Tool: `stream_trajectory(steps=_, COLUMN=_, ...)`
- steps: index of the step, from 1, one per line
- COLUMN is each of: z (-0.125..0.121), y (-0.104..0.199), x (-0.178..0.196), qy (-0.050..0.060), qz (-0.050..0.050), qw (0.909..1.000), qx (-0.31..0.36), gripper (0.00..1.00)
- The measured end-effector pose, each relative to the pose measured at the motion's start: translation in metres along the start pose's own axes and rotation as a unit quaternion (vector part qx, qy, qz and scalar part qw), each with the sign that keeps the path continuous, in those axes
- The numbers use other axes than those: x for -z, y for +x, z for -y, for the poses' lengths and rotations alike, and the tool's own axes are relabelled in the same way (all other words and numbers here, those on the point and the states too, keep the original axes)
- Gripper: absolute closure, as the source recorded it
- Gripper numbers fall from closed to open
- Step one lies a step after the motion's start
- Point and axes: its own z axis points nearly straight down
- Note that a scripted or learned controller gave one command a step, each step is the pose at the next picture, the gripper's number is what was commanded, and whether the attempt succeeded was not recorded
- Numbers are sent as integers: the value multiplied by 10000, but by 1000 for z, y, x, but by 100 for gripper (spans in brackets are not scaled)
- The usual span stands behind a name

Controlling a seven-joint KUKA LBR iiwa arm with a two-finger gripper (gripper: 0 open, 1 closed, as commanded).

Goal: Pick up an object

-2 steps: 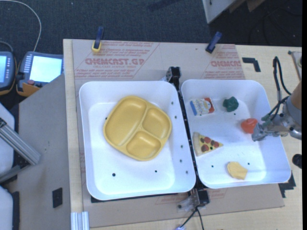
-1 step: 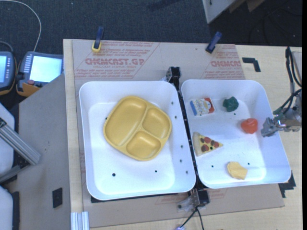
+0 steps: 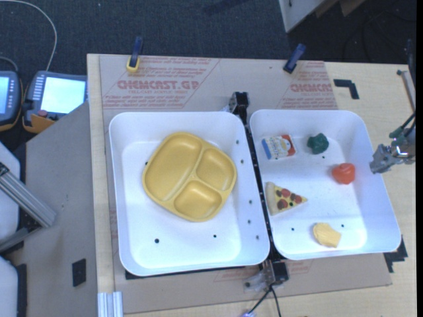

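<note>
1. Camera view, looking down at a slant on a desk that carries two shallow white bins side by side.
2. The left bin holds a yellow divided plate.
3. The right bin holds five small objects, all lying loose and apart: a small carton, a dark green piece, a red tomato-like piece, a toy pizza slice and a pale yellow chunk.
4. The gripper sits at the right bin's right rim, nearest the red piece; I cannot tell its grip.
5. Judged progress: nothing is lifted; choosing, grasping and raising an object all remain.
</note>
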Motion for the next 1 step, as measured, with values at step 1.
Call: stream_trajectory(steps=1, z=-1, y=0, x=17, qy=18, qz=-5, qw=10000, qx=-6, gripper=100)
